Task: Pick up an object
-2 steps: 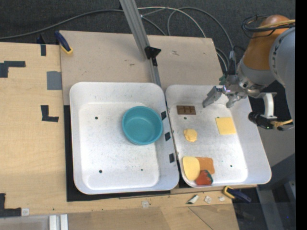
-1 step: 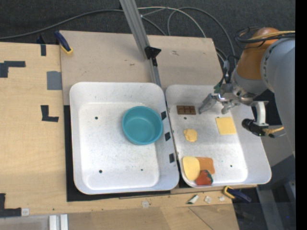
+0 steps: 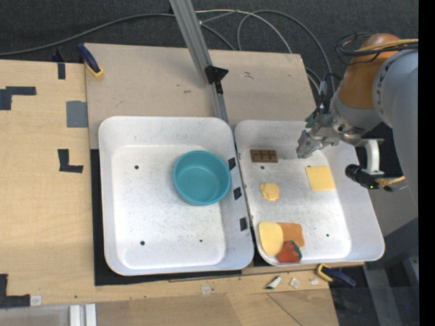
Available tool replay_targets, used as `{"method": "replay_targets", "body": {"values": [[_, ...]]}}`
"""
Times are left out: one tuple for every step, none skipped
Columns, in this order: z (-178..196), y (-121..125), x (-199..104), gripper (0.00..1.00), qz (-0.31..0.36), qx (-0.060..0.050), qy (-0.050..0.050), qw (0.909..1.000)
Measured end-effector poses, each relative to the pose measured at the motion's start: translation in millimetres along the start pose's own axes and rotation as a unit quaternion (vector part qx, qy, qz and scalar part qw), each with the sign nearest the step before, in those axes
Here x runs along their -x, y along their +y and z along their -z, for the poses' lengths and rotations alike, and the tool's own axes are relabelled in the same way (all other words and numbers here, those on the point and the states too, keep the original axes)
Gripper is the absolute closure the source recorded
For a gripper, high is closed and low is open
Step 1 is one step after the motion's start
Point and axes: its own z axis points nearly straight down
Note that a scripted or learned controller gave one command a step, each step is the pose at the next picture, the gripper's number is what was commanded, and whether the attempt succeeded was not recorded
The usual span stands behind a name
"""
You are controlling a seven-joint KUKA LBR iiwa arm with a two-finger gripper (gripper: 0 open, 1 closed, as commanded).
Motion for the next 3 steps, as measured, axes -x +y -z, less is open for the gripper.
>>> {"method": "replay_targets", "body": {"values": [[39, 1, -1, 1.00, -0.001, 0.001, 0.001, 1.0000], [83, 1, -7, 1.00, -0.001, 0.003, 0.000, 1.0000], [143, -6, -3, 1.00, -0.001, 0.004, 0.000, 1.0000]]}}
